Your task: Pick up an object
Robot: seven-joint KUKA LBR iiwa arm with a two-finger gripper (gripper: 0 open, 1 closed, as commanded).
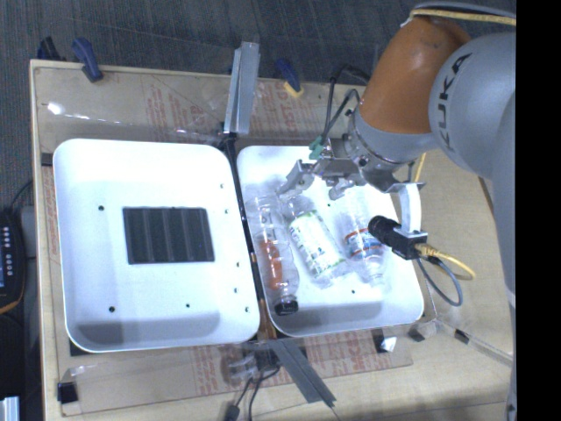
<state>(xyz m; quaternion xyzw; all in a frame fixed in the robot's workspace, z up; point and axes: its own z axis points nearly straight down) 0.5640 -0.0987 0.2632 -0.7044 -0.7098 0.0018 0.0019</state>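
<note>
Bottles lie in the right bin point(399, 310), all clear plastic and hard to tell apart against the white floor. One bottle with a green-printed label point(314, 246) lies near the bin's middle, its long axis running from the far left toward the near right corner. Just beside the left wall, a bottle with a reddish label point(272, 260) lies lengthwise along that wall, and a dark cap point(287, 305) shows at its near end. A third bottle with a red and blue label point(361, 242) lies toward the right wall, partly covered by a black fitting point(391, 235) on the arm. The gripper point(317, 175) hangs over the bin's far edge, its metal parts spread over the bottles; whether it is apart or together I cannot tell, and nothing is seen clamped in it. The left bin point(79, 182) holds a dark ribbed panel point(167, 234) at its middle.
</note>
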